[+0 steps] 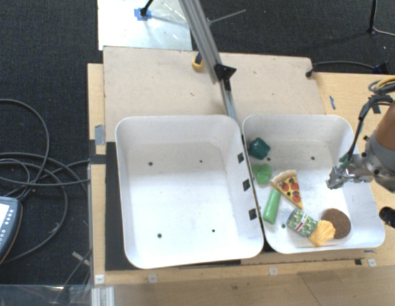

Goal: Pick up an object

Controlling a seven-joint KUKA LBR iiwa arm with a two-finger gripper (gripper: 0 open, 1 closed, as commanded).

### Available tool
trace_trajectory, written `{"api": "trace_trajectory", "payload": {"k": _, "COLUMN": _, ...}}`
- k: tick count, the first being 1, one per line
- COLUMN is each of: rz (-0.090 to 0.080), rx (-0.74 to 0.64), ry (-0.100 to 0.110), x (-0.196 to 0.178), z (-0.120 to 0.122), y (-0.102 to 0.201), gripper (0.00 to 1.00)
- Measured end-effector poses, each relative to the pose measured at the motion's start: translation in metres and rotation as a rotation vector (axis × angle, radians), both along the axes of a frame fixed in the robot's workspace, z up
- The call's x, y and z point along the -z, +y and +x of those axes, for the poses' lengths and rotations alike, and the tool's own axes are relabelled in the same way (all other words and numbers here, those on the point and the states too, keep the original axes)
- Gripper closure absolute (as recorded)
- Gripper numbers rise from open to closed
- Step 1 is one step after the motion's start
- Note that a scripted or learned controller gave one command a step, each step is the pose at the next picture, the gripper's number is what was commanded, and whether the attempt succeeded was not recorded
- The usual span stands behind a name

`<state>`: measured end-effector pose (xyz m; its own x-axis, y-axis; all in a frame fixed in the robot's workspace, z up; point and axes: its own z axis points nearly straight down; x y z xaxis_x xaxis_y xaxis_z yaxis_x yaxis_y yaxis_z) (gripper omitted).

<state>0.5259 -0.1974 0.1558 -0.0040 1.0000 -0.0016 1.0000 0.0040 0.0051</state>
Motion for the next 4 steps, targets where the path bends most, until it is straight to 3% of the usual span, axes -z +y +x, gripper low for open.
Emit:
{"api": "trace_trajectory", "payload": {"k": 1, "rz": -0.002, "rx": 0.001, "ry": -0.002, "x": -0.056, "z": -0.003, "y": -0.01, "gripper": 1.0}}
{"api": "trace_trajectory", "payload": {"k": 2, "rz": -0.001, "rx": -0.002, "ry": -0.003, "x": -0.106, "z": -0.001, "y": -0.001, "gripper": 1.0}}
{"api": "trace_trajectory", "payload": {"k": 4, "rz": 0.003, "rx": -0.006, "ry": 0.004, "x": -0.097, "z": 0.026, "y": 0.102, "gripper": 1.0}}
